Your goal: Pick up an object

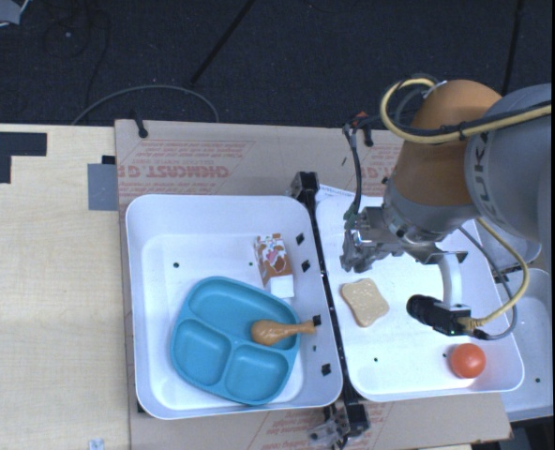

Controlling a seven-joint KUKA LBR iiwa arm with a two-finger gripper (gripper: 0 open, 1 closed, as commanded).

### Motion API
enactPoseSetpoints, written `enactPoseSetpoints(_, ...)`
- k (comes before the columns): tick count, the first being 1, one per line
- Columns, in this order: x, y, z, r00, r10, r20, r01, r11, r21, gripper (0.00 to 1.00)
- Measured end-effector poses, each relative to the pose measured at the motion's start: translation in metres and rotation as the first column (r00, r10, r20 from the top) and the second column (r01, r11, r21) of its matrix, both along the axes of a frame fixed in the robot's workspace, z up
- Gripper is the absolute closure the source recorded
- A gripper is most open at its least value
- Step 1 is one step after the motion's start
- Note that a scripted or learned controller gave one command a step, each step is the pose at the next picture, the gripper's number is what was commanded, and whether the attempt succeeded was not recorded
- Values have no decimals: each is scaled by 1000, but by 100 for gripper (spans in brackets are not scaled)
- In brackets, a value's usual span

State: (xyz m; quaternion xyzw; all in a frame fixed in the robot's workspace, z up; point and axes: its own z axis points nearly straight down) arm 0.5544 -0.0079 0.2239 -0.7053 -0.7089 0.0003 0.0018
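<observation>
Two white bins sit side by side on a sheet of cardboard, and I reach in from the right with my arm over the right bin. My gripper hangs over the near-left part of that bin, close to the divider between the two. From this angle I cannot tell whether it is open or closed, and I see nothing held in it.

Just below my gripper in the view, a tan bread slice lies flat on the bin floor, apart from the walls. It is the closest object to me. Well away from it, in the bin's lower right corner, rests a red-orange ball.

One blue plate with three compartments fills much of the left bin. A brown drumstick lies across its right edge, thin end pointing toward the divider. Above the plate, near that bin's right wall, sits a small packet in brown, red and white.
</observation>
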Motion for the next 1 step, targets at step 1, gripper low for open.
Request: enactPoseSetpoints(1, 24, 51, 3, 1000, 0, 1, 0, 1000, 0, 100)
